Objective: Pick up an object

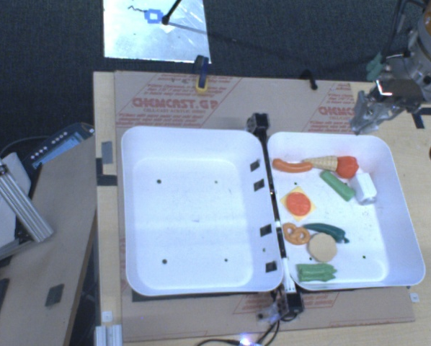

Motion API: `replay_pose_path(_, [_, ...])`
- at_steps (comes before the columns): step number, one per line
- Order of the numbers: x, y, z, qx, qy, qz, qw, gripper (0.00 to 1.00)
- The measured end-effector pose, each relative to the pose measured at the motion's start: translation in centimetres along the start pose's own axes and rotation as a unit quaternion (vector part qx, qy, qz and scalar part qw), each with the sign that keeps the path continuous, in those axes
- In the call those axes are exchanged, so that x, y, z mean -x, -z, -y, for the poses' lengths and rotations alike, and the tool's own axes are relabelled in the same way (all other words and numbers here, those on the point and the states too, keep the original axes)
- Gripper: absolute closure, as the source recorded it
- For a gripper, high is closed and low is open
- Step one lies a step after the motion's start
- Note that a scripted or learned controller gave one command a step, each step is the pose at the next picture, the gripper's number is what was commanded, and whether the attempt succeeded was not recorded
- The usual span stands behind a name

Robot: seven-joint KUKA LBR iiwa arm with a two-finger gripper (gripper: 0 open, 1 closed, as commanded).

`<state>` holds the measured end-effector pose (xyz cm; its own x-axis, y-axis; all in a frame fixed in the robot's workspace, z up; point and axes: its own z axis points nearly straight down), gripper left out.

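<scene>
Objects to pick: a scatter of small toy foods lies in the right bin (399,215), none of them lifted.
Sausage: an orange sausage (292,166) lies near the far-left corner of the right bin, close to the divider between the bins.
Cone: a tan cone (321,163) lies just beside the sausage, its wide end touching a red round piece (347,167).
Green stick: a light green stick (336,185) lies slantwise just below the cone and red piece.
White block: a white block (364,187) sits just beside the green stick, toward the bin's right wall.
Egg piece: a yellow flat piece with a red disc on top (298,203) lies near the bin's left wall, about midway down.
Pretzel: a small orange pretzel (295,233) lies below the egg piece.
Dark green piece: a dark green curved piece (326,231) lies just right of the pretzel.
Tan disc: a round tan disc (322,249) sits touching or nearly touching the pretzel and the dark green piece.
Green bundle: a bright green ridged piece (316,271) lies at the near edge of the bin.
Left bin: the left bin (140,215) stands beside the right one.
Gripper: the gripper (365,118) hangs over the bench just beyond the right bin's far rim, apart from every toy; whether its pincer is apart or together cannot be told, and nothing is seen in it.
Bench: a brown printed board (165,99) lies under both bins.
</scene>
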<state>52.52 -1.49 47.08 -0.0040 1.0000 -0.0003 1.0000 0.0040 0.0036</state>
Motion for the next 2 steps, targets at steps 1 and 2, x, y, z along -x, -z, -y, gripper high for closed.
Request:
replay_pose_path(1, [-0.8,0.4,0.4,0.0,0.0,0.0,1.0,1.0])
replay_pose_path(2, [-1.7,1.4,1.9,0.0,0.0,0.0,1.0,1.0])
